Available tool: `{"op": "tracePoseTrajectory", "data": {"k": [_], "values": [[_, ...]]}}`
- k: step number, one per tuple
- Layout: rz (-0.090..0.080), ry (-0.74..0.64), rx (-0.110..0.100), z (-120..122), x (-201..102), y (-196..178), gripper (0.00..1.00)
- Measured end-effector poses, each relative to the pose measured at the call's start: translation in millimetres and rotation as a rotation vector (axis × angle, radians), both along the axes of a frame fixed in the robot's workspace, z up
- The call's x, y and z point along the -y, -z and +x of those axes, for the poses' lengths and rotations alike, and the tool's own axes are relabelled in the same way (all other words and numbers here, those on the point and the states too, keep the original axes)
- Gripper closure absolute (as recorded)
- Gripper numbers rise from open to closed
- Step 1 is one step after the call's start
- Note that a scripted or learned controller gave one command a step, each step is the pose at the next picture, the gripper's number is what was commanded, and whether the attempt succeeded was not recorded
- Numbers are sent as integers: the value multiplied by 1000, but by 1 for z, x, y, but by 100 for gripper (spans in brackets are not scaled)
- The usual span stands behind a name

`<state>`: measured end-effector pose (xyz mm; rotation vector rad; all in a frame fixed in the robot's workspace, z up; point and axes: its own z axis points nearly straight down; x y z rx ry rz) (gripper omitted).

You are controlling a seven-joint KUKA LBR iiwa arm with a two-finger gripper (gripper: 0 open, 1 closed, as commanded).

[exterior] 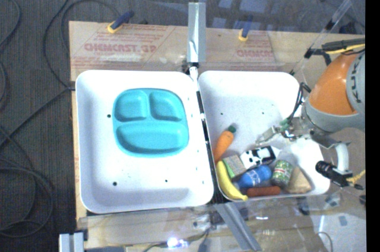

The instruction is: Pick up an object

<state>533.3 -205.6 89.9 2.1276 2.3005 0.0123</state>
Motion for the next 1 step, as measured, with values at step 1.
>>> {"op": "tracePoseTrajectory", "data": {"k": [1], "values": [[-3,-78,-12,29,18,-124,0]]}}
